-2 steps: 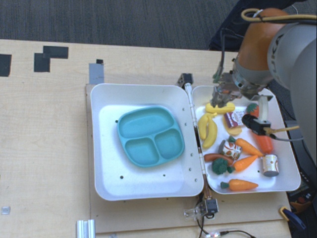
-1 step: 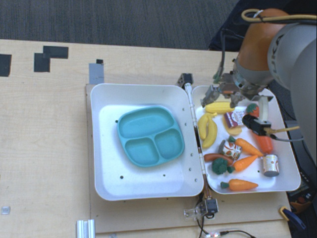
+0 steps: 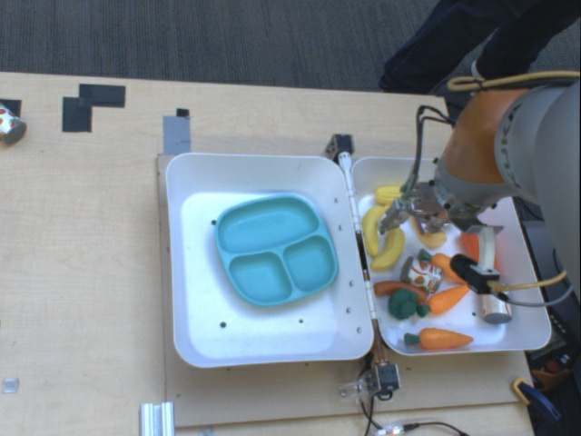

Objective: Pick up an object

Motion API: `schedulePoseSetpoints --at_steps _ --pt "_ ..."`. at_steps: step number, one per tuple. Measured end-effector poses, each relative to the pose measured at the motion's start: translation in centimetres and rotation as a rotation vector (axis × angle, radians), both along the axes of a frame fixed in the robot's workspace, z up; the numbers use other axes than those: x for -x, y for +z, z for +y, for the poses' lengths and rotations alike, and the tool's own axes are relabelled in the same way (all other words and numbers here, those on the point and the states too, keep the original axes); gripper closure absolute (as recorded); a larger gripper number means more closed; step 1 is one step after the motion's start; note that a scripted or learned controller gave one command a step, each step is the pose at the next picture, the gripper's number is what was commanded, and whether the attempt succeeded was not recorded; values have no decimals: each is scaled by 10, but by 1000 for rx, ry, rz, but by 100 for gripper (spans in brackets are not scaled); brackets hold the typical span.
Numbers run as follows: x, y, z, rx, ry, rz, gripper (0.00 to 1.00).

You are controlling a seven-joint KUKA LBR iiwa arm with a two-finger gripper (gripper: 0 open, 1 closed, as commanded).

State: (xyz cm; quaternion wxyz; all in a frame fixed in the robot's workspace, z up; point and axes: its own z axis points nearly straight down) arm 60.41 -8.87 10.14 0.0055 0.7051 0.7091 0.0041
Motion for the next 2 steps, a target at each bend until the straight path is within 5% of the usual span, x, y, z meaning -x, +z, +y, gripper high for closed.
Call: schedulePoseSetpoints --at_steps 1,2 --pt "0 10 0 -1 2 0 100" --pt "50 111 74 -3 0 9 100"
